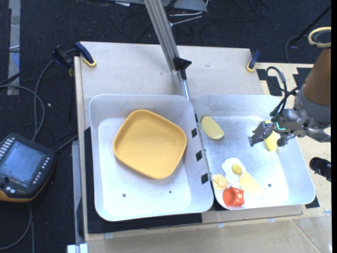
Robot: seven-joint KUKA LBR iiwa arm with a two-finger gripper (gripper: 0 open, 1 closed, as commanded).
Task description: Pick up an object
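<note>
Yellow piece [271, 143] beside pincer [267, 136]; no writing readable.

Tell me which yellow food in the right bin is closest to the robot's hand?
The small yellow piece right beside the hand. The potato-shaped piece lies farther left near the divider, and the pale wedge sits lower down by the fried egg.
</note>
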